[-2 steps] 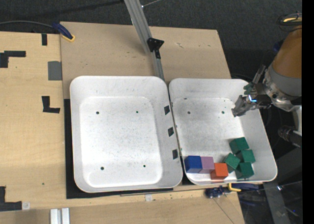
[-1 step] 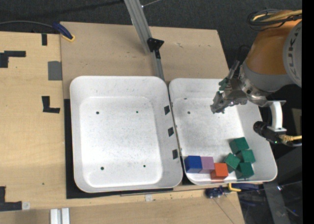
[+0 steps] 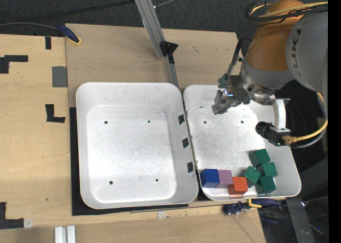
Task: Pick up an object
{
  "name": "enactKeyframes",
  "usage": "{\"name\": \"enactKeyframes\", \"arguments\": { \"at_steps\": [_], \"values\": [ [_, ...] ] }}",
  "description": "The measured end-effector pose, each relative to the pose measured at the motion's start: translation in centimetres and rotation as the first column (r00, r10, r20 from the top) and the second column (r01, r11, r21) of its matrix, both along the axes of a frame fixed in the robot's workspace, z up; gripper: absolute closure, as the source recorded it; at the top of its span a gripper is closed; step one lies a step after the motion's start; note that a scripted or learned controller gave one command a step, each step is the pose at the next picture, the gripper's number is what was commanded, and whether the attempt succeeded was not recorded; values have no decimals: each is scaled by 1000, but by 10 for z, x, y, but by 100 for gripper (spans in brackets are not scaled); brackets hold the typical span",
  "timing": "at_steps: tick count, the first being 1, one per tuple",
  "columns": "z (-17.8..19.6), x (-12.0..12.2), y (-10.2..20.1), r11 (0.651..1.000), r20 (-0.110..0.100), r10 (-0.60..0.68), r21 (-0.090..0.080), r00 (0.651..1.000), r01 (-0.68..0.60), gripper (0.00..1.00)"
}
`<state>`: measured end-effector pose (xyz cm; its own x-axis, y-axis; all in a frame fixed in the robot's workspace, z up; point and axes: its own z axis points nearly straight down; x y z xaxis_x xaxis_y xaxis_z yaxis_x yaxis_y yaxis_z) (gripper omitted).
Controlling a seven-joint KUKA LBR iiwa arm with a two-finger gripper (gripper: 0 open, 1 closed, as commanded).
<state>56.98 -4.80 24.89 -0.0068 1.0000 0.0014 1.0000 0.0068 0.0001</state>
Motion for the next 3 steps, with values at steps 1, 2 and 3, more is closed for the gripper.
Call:
{"name": "enactKeyframes", "arguments": {
  "at_steps": [1,2,3],
  "values": [
    [4,21,56,1000,0,0,0,1000,0,100],
    [-11,43,103,1000,-1,-1,-1,1000,1,100],
    [-20,64,149,1000,-1,-1,-1,1000,1,100]
  ]
}}
